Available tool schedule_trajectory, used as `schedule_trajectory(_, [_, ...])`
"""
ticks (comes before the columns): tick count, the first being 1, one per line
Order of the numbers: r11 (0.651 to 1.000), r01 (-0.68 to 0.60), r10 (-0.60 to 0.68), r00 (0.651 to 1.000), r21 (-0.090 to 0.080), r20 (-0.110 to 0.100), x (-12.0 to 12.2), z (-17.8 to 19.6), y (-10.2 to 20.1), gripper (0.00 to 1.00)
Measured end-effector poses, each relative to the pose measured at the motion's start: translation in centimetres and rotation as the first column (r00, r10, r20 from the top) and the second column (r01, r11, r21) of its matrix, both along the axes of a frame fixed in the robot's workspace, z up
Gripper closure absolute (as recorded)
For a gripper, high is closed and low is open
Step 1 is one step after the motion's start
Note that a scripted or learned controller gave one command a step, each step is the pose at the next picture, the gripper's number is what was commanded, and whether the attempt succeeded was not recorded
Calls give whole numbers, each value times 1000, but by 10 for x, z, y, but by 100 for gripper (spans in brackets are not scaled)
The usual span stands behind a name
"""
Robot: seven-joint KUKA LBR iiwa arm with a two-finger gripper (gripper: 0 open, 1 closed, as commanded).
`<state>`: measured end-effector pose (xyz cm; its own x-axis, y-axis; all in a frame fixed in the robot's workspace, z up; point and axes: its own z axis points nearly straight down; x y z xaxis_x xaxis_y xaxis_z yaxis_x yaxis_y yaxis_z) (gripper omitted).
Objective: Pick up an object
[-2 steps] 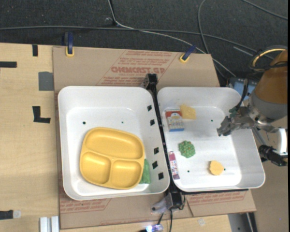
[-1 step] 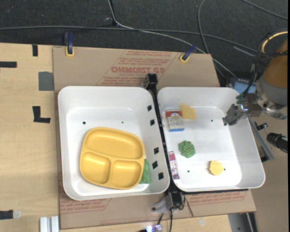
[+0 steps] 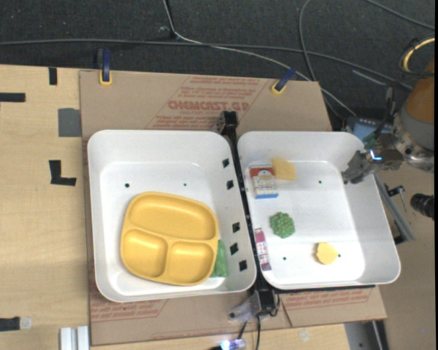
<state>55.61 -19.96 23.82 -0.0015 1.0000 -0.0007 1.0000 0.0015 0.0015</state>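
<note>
We count two shallow white plastic bins (image 3: 106, 195) side by side; one yellow three-compartment plastic tray (image 3: 168, 237); one green item (image 3: 220, 261) tucked at its edge; one bumpy green ball (image 3: 282, 224); one pale yellow wedge (image 3: 284, 169); one round yellow piece (image 3: 325, 253); one red-and-white packet (image 3: 262, 181); one slim pink-labelled packet (image 3: 262, 249); two blue-and-yellow clamps (image 3: 104, 70).

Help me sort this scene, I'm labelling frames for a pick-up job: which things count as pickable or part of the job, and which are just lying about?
Job:
tool
yellow tray
green toy
yellow cube
yellow disc
red box
bins

Lying about:
cardboard
clamps
cables
</note>
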Motion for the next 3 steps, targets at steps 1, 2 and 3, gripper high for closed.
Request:
schedule_trajectory(1, [1000,-6,6,1000,2,-1,11,5,60,100])
schedule_trajectory(2, [1000,-6,6,1000,2,-2,23,11,115,100])
schedule_trajectory(3, [1000,-5,5,1000,2,-4,30,-1,174,100])
